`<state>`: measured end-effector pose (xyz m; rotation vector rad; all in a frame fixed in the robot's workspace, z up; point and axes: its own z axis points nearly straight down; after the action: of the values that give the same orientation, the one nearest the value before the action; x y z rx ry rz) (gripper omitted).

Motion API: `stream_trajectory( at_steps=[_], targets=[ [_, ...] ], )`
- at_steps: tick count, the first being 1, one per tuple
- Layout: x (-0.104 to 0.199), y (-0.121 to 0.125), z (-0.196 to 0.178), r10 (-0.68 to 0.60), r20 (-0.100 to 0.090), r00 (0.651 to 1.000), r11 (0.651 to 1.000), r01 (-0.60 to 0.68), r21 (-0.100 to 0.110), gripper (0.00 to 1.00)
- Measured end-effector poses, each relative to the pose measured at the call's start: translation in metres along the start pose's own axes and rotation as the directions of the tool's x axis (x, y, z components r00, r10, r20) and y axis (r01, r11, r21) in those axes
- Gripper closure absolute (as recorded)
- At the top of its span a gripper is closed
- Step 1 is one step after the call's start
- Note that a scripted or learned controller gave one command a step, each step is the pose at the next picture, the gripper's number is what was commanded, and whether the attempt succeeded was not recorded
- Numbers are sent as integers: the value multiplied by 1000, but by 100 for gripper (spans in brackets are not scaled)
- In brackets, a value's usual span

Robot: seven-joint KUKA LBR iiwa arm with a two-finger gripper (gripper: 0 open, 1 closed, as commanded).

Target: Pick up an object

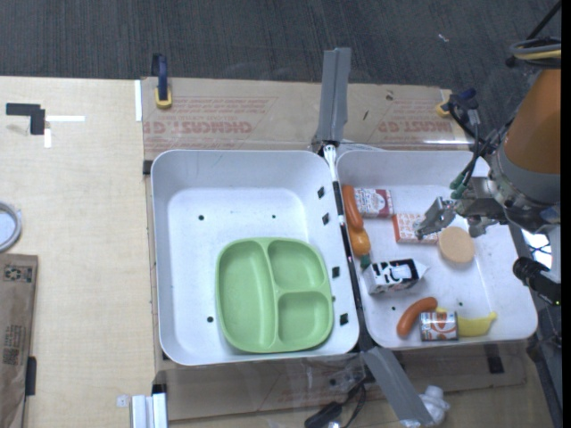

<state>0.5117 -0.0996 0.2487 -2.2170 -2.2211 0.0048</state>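
The left bin (169, 266) holds a green divided plate (274, 294); the right bin (379, 333) holds small play food; the gripper (439, 218) hangs spread and empty over a flat red-and-white packet (409, 227), just beside a tan round disc (457, 246); the packet looks light, stiff and thin, likely best pinched across its short edges.

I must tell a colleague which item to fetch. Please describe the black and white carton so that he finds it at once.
Look in the right bin. Near its middle, beside the wall shared with the left bin, lies the black and white carton, above the sausage. It alone has a cow-like pattern.
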Motion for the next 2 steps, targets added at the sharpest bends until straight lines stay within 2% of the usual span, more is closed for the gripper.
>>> stream_trajectory(
  at_steps=[1, 2],
  targets=[
    [-20, -26, 139, 100, -2, 995, 995, -100, -20, 0],
    [-45, 55, 143, 200, -3, 980, 979, -200, -29, 0]
  ],
)
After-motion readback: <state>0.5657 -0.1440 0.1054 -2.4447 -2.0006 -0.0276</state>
